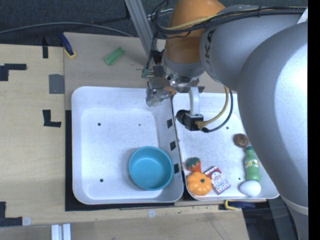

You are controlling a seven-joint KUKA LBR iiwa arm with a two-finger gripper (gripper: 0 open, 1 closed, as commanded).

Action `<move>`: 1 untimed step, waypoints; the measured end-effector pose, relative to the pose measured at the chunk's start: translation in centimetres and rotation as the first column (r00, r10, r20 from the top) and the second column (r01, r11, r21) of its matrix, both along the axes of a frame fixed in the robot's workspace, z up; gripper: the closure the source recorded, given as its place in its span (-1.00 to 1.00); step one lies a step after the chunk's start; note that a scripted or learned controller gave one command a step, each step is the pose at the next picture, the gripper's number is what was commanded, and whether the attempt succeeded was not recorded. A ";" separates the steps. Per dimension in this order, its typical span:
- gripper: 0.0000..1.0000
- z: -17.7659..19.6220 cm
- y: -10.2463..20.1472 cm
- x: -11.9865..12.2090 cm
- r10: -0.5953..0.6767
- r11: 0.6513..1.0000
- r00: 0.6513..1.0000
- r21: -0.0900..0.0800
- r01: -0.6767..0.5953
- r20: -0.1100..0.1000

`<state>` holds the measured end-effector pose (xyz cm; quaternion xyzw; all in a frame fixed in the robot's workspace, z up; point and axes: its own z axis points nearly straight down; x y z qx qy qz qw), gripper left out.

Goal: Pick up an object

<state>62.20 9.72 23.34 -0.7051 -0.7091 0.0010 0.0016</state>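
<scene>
My gripper (157, 97) hangs below the orange-banded wrist (192, 19), over the back right corner of the left bin (76, 134), with nothing seen in it. A blue bowl (150, 167) stands upright at the front right of that bin, well in front of the gripper. In the right bin (218, 115), the front holds an orange pumpkin (200, 184), a small red and green piece (193, 163), a red and white packet (219, 179), a white egg (250, 188), a green bottle (251, 166) and a brown piece (241, 140).
The grey arm covers the right bin's back and right side. A black fitting with a yellow hose (192, 120) hangs over the wall between the bins. A green block (114, 56) and a blue and yellow clamp (67, 46) lie on the bench behind the left bin.
</scene>
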 end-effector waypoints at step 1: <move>1.00 -1.6 0.1 -0.2 -0.004 1.000 1.000 -0.003 0.004 0.000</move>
